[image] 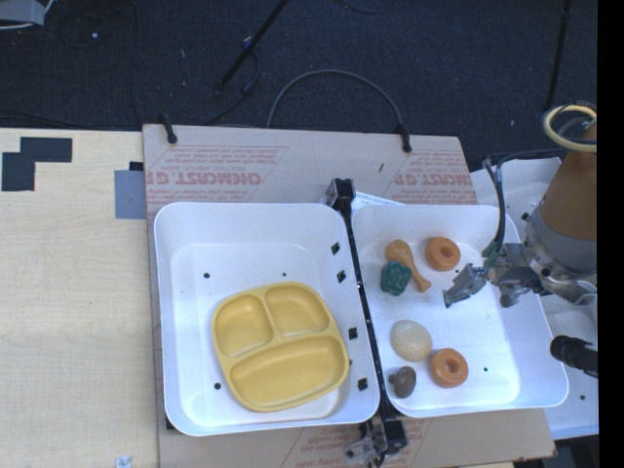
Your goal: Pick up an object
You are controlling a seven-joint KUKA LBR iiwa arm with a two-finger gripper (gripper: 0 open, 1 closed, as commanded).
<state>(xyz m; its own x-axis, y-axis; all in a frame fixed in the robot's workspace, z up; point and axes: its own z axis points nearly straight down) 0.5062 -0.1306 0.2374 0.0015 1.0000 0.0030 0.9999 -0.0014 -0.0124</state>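
The right bin (526, 378) holds an orange doughnut (443, 253) at the back, a tan drumstick-shaped piece (405, 260) beside it, and a dark green lump (395, 279) touching that piece. Nearer the front lie a pale egg-shaped object (410, 339), a second orange doughnut (449, 368) and a small brown lump (403, 381). My gripper (485, 288) hangs over the right side of this bin, right of the green lump and above the front doughnut. Its fingers (461, 289) look spread with nothing between them.
The left bin (185, 261) holds a yellow divided tray (280, 344). A black divider (356, 300) runs between the bins. Cardboard (292, 169) lies under both bins. The arm's orange band (575, 188) stands at the right edge.
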